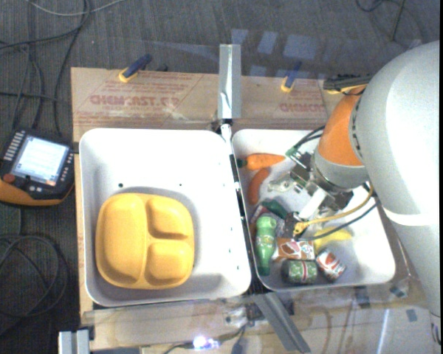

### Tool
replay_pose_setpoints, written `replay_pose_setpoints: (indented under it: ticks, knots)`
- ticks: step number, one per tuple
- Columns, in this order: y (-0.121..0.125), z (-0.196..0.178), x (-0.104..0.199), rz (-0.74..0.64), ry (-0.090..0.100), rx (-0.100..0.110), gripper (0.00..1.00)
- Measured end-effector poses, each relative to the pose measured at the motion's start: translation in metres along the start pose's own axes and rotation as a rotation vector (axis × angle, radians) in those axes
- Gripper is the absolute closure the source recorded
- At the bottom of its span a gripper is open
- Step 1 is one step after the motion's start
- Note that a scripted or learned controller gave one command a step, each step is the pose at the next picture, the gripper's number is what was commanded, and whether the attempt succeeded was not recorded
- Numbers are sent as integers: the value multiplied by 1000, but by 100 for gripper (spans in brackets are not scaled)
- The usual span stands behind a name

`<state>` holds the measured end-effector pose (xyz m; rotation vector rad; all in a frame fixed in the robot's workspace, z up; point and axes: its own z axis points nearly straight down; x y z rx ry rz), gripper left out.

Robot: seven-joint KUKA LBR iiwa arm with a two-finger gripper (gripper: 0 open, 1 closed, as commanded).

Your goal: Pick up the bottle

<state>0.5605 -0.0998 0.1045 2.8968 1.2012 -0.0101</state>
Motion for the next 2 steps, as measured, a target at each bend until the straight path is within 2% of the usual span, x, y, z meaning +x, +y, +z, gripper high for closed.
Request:
replay_pose_setpoints:
  ticks: [1, 2]
  knots:
    - [6, -79, 41, 163, 1, 4, 0]
    - [-12, -99, 120, 238, 1, 4, 0]
